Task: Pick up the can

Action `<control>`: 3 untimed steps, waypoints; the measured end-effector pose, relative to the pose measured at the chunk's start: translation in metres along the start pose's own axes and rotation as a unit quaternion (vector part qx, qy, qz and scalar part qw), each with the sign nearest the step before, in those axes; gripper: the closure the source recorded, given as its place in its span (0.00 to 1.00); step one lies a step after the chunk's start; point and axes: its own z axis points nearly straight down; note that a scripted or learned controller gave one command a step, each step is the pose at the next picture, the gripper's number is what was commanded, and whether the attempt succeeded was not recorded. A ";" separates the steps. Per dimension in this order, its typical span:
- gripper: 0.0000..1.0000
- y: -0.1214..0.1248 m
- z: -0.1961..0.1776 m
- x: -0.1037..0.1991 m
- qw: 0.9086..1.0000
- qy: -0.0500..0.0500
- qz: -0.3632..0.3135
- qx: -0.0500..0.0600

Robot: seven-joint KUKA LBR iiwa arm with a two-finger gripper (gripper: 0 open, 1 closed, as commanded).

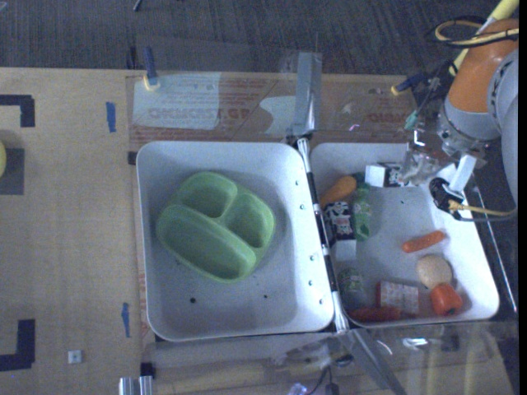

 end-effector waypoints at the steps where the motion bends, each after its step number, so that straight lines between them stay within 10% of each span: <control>1: 1.00 0.000 -0.008 0.002 1.000 -0.001 -0.002 0.001; 2: 1.00 0.014 0.014 -0.003 0.999 0.003 0.031 -0.025; 3: 1.00 0.006 0.009 0.001 0.996 0.002 0.083 -0.013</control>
